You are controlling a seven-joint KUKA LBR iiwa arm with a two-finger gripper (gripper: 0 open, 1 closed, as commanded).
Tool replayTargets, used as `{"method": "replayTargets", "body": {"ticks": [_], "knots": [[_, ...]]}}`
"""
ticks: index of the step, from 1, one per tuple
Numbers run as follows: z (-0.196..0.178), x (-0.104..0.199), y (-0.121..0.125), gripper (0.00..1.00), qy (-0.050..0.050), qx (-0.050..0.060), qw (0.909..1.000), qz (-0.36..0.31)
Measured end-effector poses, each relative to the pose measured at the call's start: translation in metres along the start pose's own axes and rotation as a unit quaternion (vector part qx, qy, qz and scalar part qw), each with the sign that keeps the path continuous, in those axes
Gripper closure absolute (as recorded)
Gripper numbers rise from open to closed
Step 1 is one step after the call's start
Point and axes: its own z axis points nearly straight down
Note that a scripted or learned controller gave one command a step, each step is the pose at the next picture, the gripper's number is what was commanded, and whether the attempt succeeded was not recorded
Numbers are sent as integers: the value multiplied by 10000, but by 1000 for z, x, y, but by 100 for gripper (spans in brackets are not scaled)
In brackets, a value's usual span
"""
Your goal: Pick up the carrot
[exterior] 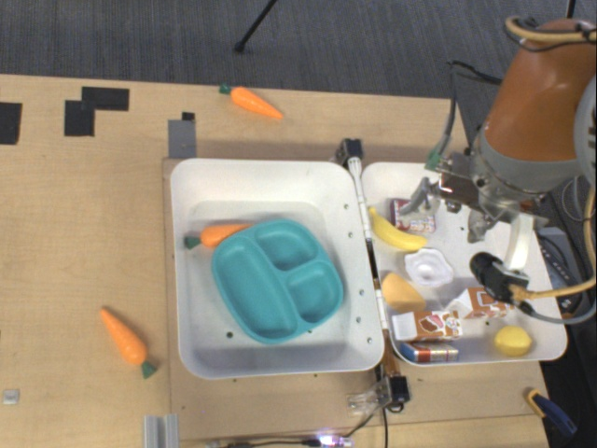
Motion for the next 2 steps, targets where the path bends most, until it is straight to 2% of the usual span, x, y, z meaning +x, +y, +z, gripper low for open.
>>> {"method": "replayTargets", "body": {"ticks": [2], "knots": [[0,0,0,0,0,0,10000,0]]}}
